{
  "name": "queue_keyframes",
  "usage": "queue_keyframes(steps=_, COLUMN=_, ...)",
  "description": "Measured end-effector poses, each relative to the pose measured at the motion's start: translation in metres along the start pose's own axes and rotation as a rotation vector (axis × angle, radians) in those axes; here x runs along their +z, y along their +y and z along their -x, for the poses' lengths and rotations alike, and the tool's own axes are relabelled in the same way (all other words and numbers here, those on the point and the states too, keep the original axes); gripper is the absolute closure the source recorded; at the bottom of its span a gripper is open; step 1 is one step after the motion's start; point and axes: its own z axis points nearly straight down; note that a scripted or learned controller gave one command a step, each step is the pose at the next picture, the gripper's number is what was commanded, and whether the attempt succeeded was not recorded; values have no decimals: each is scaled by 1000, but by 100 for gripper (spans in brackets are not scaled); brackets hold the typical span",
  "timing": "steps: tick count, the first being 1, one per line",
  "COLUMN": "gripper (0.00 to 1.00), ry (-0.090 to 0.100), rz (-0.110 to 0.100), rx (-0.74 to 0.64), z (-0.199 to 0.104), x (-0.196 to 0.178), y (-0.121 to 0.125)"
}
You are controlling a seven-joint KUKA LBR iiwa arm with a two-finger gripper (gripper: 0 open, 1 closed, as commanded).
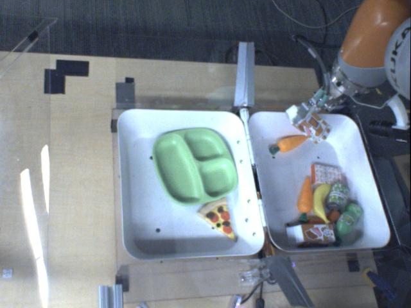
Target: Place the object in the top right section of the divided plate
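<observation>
When I looked at the gripper (313,126), it hung low over the back part of the right bin (282,191). I could not tell if it was open or closed, and I saw nothing caught in it. A toy carrot (290,144) lay flat on the bin floor just beside it, a little toward the left bin (138,191). I guessed the carrot was the thing to be moved, since it was the nearest toy. More toys sat in a heap at the front of the right bin, with a banana (320,201) among them, well apart from the gripper.

The green plate (176,169) rested in the left bin, with a pizza slice (218,217) just beside its front edge. Its top right section (205,144) was where the toy had to go.

So I judged we were at the picking-up step, with the carrying not yet begun. Next, I thought, the gripper needed to line up over the carrot's middle, close on it, lift it up, and cross the wall between the bins to the plate.
</observation>
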Motion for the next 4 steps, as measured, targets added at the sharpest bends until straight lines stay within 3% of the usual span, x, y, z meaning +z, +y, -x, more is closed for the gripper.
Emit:
queue_keyframes(steps=1, gripper=100, ry=3, rz=0, rx=7, z=-95, x=-14, y=60)
queue_keyframes(steps=2, gripper=100, ry=3, rz=3, rx=-385, z=-131, x=24, y=49)
queue_keyframes(steps=3, gripper=100, ry=3, rz=3, rx=-688, z=-165, x=-24, y=30)
queue_keyframes(steps=4, gripper=0, ry=3, rz=3, rx=-687, z=-165, x=-24, y=30)
